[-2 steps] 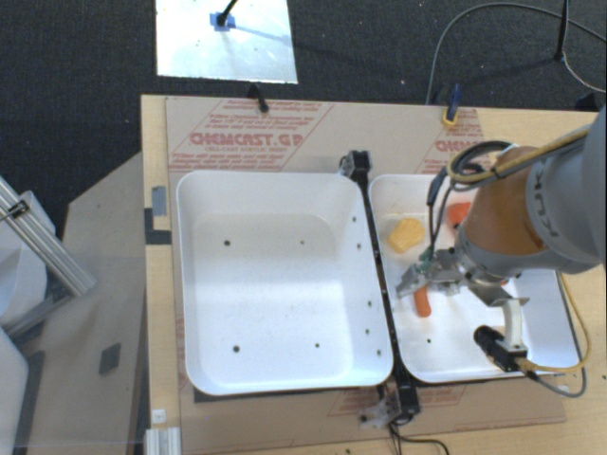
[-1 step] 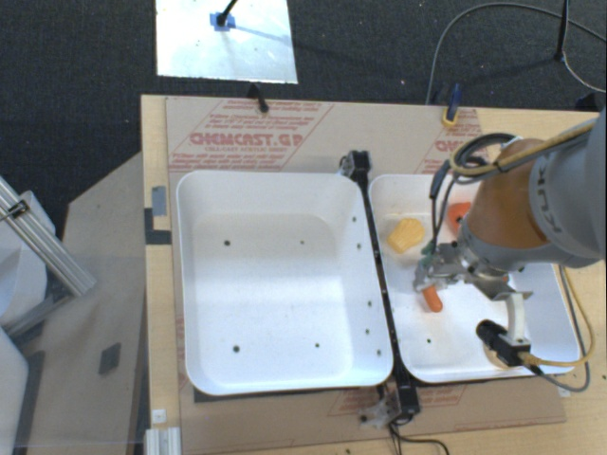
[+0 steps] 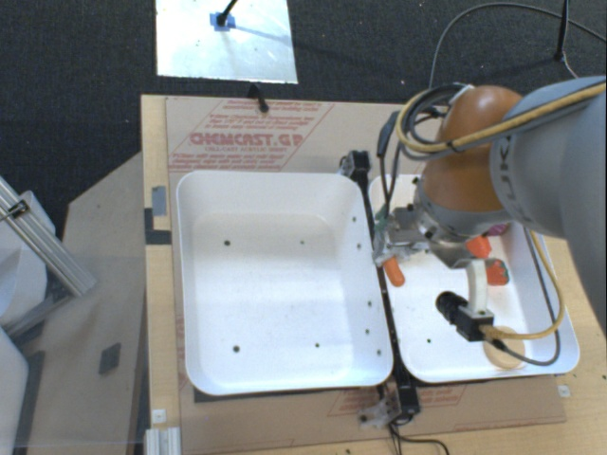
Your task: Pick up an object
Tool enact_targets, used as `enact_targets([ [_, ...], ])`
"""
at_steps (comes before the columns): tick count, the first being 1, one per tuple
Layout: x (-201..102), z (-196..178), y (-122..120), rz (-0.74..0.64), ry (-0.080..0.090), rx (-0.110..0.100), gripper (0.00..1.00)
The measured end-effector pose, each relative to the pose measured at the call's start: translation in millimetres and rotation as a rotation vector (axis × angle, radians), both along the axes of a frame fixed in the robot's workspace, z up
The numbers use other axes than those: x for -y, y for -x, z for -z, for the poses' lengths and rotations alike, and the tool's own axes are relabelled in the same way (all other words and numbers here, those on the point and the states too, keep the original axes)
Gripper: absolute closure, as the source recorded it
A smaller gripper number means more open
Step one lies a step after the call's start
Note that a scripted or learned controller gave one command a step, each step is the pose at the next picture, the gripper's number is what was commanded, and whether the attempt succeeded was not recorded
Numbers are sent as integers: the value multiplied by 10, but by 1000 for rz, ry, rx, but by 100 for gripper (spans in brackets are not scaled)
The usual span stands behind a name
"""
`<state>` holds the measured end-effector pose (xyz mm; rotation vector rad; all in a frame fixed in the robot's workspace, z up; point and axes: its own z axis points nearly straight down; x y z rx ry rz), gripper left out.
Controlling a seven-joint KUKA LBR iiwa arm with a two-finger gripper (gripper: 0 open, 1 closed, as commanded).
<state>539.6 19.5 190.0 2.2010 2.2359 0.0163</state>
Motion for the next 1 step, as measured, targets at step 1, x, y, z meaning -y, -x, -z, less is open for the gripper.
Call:
enact_targets([
  [1, -774, -384, -363, 5, 2, -3, 100],
])
